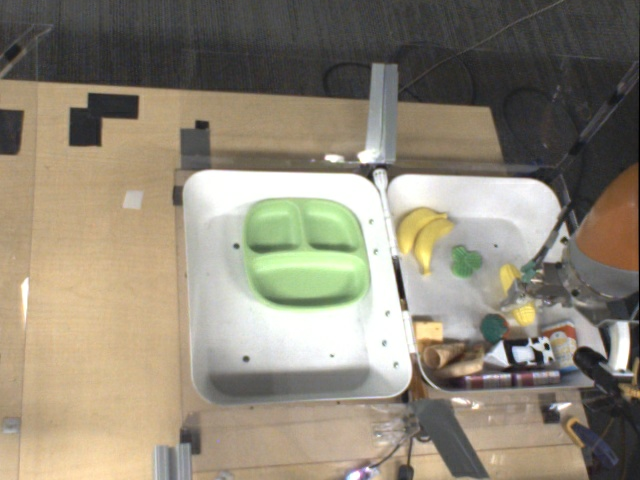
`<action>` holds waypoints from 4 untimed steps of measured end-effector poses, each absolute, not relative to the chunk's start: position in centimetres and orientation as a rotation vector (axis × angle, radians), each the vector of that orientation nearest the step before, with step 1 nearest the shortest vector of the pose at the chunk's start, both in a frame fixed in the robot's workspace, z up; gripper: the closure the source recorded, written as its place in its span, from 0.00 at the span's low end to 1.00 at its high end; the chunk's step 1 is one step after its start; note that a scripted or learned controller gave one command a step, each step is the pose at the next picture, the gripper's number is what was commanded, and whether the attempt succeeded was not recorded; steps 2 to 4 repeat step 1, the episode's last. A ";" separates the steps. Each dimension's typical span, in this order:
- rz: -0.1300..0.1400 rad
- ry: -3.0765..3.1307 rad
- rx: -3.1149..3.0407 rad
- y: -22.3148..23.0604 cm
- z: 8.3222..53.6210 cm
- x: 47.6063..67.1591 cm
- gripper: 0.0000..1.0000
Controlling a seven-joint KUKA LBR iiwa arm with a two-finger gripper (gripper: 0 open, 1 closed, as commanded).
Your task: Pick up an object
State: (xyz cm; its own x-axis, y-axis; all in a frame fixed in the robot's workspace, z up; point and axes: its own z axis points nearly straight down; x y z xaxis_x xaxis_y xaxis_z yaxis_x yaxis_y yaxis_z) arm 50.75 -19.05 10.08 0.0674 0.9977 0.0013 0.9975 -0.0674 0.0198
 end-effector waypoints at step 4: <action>0.006 2.273 2.163 -11.4 18.7 57.7 1.00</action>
